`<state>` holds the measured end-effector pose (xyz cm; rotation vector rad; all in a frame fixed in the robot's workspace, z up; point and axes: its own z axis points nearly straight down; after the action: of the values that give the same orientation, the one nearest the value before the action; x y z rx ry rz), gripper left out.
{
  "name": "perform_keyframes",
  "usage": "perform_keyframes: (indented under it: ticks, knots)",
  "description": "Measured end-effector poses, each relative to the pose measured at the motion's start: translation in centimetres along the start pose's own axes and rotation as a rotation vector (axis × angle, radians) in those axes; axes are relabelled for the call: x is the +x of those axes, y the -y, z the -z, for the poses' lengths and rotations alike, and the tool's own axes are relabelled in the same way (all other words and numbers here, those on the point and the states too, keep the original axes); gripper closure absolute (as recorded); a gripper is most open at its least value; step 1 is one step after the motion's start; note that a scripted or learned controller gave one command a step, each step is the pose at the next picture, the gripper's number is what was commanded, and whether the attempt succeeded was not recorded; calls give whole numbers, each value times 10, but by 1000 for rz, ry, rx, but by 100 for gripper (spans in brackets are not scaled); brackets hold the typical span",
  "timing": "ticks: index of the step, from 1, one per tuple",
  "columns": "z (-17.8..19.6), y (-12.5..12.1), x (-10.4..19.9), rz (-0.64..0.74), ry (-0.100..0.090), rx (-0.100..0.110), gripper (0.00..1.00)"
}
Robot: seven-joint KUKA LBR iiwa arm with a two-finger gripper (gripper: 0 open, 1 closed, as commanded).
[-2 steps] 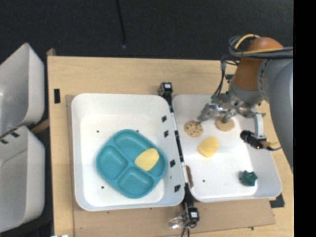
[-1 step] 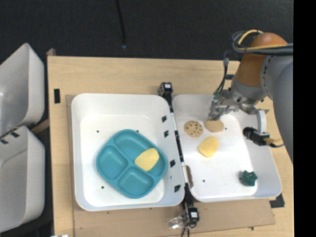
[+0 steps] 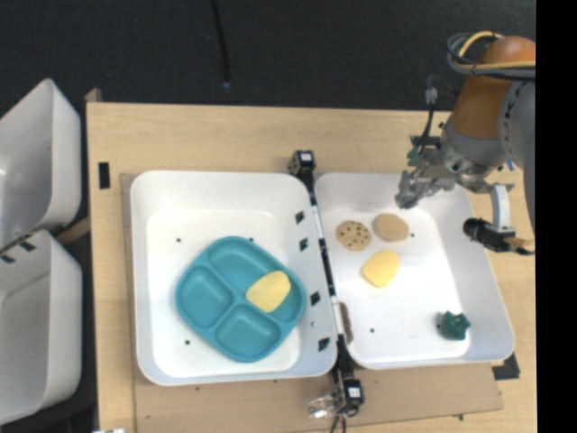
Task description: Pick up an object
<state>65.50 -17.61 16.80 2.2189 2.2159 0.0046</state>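
**A:** In the camera view, where's the gripper (image 3: 410,190)?

**B:** Over the back edge of the right bin (image 3: 487,314), just behind the plain tan cookie (image 3: 391,227). Whether it's clenched or released I can't tell — it's small and dark from up here. Nothing is visibly carried.

**A:** So what's there to pick?

**B:** The tan cookie is nearest. Beside it on its left lies a chocolate-chip cookie (image 3: 353,234), and just in front of them a yellow piece (image 3: 381,268). A small green item (image 3: 453,324) sits well apart, near the bin's front right corner.

**A:** How would the tan one handle?

**B:** My guess is toy food — light, stiff, smooth enough to slip. It lies flat, so I'd pinch across its rim, low to the floor.

**A:** Anything in the way?

**B:** The chip cookie sits near its left side and the yellow piece close in front, so closing along the front-back line may nudge a neighbour. The bin's back wall is near too.

**A:** And the other bin?

**B:** The left bin (image 3: 162,206) holds a teal divided plate (image 3: 209,298) with a yellow piece (image 3: 269,290) on it — well clear.
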Motion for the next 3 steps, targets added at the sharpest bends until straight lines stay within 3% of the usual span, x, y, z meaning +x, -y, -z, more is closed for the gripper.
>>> perform_keyframes:
  ticks: [2,3]
  knots:
    - [106,-8,5,5,0,-2,100]
    - [92,-5,58,6,-1,6,100]
